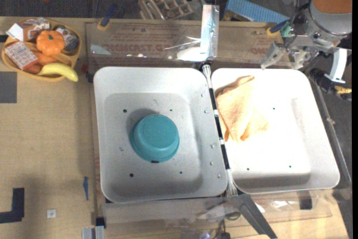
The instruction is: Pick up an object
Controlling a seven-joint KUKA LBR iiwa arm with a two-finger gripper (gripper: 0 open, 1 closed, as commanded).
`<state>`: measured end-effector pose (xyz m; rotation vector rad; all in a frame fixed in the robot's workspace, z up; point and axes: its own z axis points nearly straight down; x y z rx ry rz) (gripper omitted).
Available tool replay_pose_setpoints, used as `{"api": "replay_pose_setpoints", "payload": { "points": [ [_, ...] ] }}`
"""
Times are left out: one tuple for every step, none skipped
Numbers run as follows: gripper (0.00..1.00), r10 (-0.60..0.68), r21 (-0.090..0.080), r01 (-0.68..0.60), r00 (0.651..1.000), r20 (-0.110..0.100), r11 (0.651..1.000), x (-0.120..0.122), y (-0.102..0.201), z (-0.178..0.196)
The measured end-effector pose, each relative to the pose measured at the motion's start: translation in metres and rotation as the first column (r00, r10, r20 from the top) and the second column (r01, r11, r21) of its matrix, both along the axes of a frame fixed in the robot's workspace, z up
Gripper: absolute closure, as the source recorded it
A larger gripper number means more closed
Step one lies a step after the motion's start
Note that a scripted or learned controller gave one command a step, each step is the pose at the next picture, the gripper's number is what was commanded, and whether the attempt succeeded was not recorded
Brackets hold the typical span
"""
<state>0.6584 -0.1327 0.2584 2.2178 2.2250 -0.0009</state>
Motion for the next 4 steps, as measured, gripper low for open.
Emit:
{"api": "replay_pose_setpoints", "payload": {
  "points": [
    [0.00,0.144,0.000,-0.144,0.990,0.001,0.990,-0.073,0.013,-0.098],
    [0.00,0.267,-0.004,-0.266,0.964,0.016,0.964,-0.089,0.033,-0.164],
    [1.00,0.262,-0.004,-0.262,0.965,0.022,0.965,-0.087,0.031,-0.153],
    [0.00,0.261,-0.004,-0.261,0.965,0.022,0.965,-0.087,0.031,-0.153]
  ]
}}
